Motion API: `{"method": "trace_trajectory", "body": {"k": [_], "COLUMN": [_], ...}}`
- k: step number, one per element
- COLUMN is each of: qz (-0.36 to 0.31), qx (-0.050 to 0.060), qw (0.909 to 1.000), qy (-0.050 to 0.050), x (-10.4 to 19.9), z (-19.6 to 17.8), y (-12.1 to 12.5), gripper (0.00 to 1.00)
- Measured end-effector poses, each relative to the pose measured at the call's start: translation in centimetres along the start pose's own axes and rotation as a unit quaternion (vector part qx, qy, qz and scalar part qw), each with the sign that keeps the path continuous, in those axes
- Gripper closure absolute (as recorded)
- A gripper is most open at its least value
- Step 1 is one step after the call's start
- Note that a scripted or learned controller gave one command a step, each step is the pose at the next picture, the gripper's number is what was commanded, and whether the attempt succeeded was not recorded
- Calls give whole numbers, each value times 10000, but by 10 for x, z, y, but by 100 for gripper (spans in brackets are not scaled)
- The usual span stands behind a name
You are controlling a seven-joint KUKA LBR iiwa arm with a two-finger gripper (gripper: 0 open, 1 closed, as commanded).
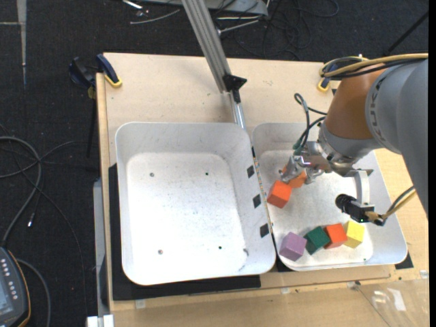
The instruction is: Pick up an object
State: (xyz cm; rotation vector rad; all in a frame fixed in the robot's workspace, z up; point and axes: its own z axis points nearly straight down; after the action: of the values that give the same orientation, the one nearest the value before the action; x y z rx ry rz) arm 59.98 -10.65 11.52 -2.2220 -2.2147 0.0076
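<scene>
- Nearest, along the lower edge of the right shallow white bin [392,254], four small blocks lie in a row: a purple block [293,246], a green block [317,240], a red-orange block [336,235] and a yellow block [355,234].
- Farther up, an orange cube [279,194] sits near that bin's left wall.
- The gripper [294,176] hangs just above the cube's upper right; whether its jaws are spread or closed cannot be told.
- The left shallow white bin [129,148] fills the frame's centre-left.
- A metal pole [208,36] slants from the top of the frame.
</scene>
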Motion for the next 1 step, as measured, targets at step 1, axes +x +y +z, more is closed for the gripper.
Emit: {"method": "trace_trajectory", "body": {"k": [1], "qz": [-59], "qx": [-65], "qw": [10000], "qy": [13], "x": [60], "z": [-84], "y": [-28], "gripper": [100]}}
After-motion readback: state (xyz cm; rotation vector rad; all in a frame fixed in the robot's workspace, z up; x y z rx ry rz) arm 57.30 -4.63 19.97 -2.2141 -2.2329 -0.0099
